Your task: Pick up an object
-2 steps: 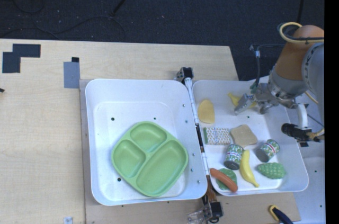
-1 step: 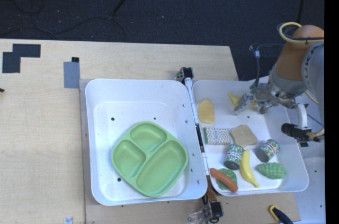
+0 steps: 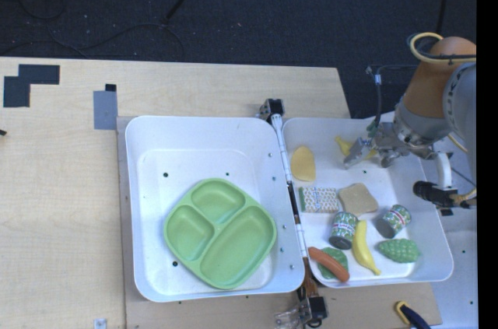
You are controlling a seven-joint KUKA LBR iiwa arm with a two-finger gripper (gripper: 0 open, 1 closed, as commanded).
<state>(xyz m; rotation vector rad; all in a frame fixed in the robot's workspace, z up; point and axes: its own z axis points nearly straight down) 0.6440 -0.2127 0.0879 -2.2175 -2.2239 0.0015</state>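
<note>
Two-finger gripper point(image 3: 359, 154), jaw state indiscernible, hovers beside small yellow plastic piece point(image 3: 343, 143), which lies just to its left.

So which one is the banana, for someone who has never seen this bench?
Start at the right-hand white bin, the crowded one. Along its near edge, the banana lies lengthwise between a hot dog and a bumpy green piece. It is the only slim, curved, bright yellow thing there.

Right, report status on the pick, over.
Gripper low at the right bin's far end, beside a small yellow piece. Nothing seen between its fingers. Cans, banana and other toys lie nearer, untouched.
</note>
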